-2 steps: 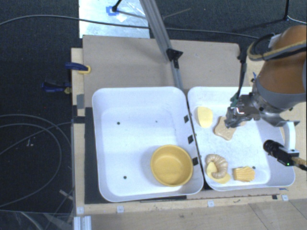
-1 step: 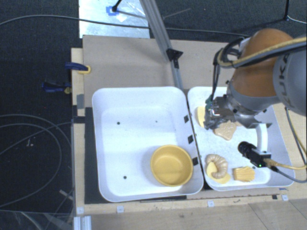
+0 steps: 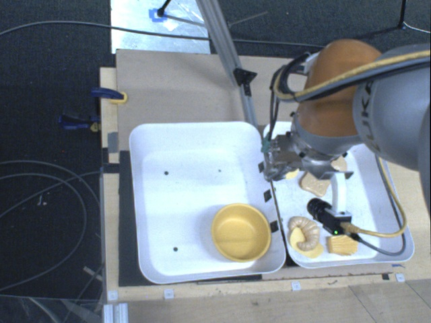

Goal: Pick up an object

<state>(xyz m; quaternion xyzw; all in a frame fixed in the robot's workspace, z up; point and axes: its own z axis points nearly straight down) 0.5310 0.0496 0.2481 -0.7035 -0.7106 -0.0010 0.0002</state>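
Several items (image 3: 306, 235) are being offered in the right bin (image 3: 367, 210), so the gripper (image 3: 273, 167), grip state untellable, is being advised to centre over the tan piece (image 3: 314, 184).

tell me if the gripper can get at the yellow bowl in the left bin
Probably yes. The yellow bowl sits uncovered in the left bin, with nothing else near it, close to the shared edge. The gripper hangs over the right bin, just across that edge.

Extends in from three o'clock with grey arm (image 3: 397, 106), orange band (image 3: 337, 86) uppermost, claw (image 3: 275, 161) at its eight o'clock.
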